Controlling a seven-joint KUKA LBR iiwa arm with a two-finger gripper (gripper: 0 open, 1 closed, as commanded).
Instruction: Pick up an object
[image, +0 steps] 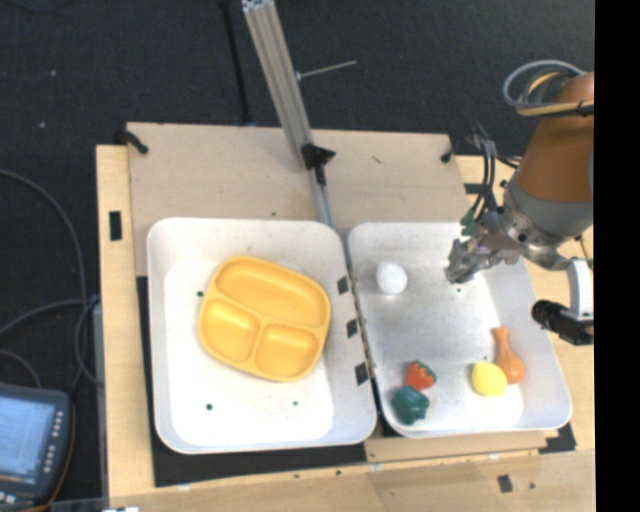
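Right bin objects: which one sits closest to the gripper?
The white ball, alone at the bin's far end left of the gripper; the coloured pieces cluster along the near edge.

The arm comes in from the right of the camera view, its orange band uppermost and a grey wrist section below it. It slants down and leftward over the upper right part of the right bin. The gripper hangs at its lower end, dark and blurred, above the bin's floor near the far wall. Black cables loop beside the wrist. Whether the jaws are parted cannot be told.
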